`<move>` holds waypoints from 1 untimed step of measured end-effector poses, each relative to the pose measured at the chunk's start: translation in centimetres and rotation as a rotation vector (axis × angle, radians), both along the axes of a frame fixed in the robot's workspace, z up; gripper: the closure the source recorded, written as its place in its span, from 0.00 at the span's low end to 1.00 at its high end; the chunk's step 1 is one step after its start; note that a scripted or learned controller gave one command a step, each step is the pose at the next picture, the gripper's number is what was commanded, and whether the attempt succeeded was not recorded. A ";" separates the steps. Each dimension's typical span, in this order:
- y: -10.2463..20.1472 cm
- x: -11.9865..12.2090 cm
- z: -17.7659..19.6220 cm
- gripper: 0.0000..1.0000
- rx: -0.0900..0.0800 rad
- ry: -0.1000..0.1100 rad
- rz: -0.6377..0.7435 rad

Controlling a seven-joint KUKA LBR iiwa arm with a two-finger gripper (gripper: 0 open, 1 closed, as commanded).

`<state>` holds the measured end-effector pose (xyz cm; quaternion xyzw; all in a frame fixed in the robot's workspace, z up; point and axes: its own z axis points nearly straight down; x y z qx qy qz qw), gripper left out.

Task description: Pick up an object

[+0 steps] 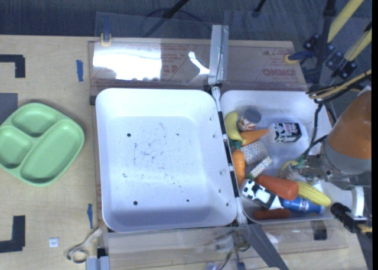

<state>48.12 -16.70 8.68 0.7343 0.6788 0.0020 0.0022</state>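
nearest the camera, along the front wall of the right-hand shallow white bin [307, 106], a blue plastic bottle [302, 205] is lying on its side, touching a black-and-white patched toy [257, 192]. just behind them a red-orange tapered toy vegetable [277, 186] and a yellow toy corn cob [314, 194] are lying side by side. the gripper [304, 168] is hanging low over this heap from the right, below the grey arm's orange band [356, 122]; how far it is spread, and whether it is holding anything, cannot be told. further back an orange toy carrot [238, 165], a black-and-white small carton [285, 132] and a yellow toy banana [231, 126] are resting. the left-hand white bin [159, 156] is sitting alongside. a green divided plastic plate [38, 142] is lying on the tabletop [47, 74], well apart to the left.
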 end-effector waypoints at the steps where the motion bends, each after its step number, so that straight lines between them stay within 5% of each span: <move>1: 0.0 0.1 1.1 1.00 -0.001 -0.004 -0.002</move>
